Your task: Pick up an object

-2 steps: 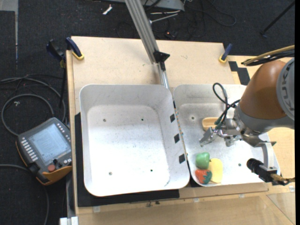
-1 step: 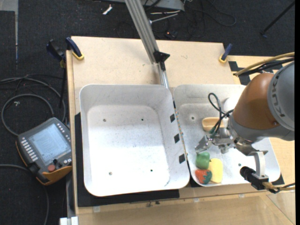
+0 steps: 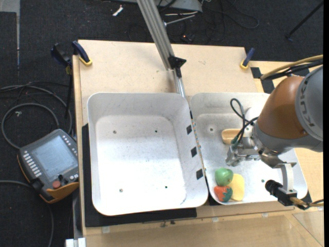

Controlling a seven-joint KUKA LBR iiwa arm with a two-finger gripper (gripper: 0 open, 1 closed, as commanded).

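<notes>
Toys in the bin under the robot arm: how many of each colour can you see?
Green: 1, green toy
Yellow: 1, yellow toy
Red: 1, red toy
Tan: 1, tan toy, partly hidden by the arm
Total: 4

Grey arm with orange band

Rounded, glossy orange-brown shell above the wrist; grey casing beyond. Black cable looping near the wrist. Silvery metal tool at the tip; black fitting on a white bracket below.
</notes>
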